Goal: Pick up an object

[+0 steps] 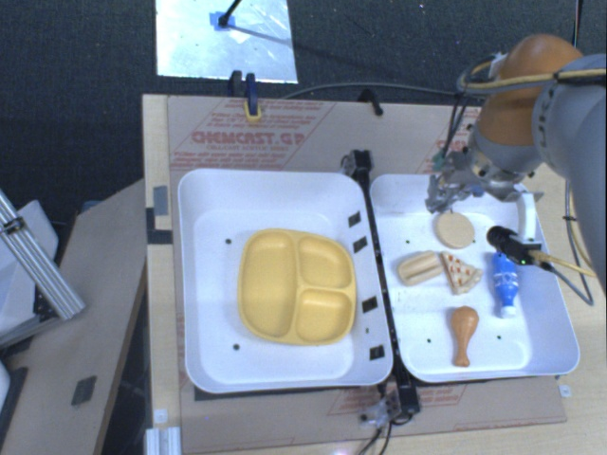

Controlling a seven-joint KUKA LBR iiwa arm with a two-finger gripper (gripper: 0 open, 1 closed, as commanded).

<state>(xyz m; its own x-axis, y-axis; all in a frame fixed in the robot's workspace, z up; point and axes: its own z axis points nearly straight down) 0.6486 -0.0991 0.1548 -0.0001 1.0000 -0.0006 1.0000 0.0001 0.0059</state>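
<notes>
Here the claw (444,197), whose grip I cannot tell, hovers by the round cookie (455,229) and risks nudging it away unlifted.

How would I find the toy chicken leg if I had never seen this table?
Look at the right white bin, the one the grey arm reaches over. Go to its near edge, the part closest to the bottom of the view, below the pizza slice and left of the blue bottle. The chicken leg lies there alone: brown, with a round top narrowing to a thin stick, unlike the flat foods above it.
</notes>
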